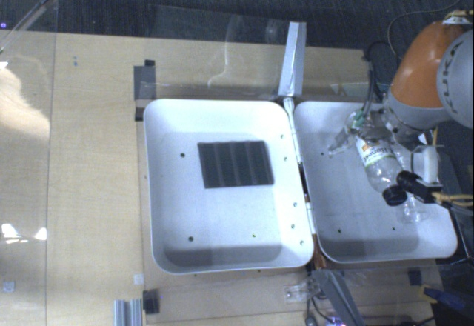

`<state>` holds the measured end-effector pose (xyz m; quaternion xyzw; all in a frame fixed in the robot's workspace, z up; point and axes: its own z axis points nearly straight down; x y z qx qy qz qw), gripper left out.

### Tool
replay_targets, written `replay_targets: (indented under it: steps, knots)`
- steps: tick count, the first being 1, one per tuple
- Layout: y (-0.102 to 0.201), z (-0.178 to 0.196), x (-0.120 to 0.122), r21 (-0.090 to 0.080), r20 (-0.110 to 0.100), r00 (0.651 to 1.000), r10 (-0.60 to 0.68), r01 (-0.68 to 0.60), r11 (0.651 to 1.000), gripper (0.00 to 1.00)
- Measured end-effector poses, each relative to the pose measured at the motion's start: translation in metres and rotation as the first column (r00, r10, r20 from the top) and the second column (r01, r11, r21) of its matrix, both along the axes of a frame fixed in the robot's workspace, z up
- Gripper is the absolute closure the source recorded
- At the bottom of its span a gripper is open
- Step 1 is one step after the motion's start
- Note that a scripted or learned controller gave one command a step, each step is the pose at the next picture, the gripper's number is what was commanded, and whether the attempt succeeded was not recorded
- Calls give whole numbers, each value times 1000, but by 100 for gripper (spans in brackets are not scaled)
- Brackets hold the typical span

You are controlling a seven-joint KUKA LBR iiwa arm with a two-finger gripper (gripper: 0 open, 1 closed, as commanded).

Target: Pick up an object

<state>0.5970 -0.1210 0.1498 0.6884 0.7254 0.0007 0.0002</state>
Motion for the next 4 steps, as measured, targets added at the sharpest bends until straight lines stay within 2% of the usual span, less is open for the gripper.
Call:
replay_targets:
  steps: [1, 2, 3, 4]
  knots:
    - [-65, 7, 22, -3, 5, 996, 85, -85, 996, 0]
    - [-83, -42, 23, -11, 23, 994, 103, -103, 995, 0]
    - [-82, -54, 69, 7, -21, 921, 390, -390, 921, 0]
    - [-86, -55, 69, 14, -21, 911, 411, -411, 912, 0]
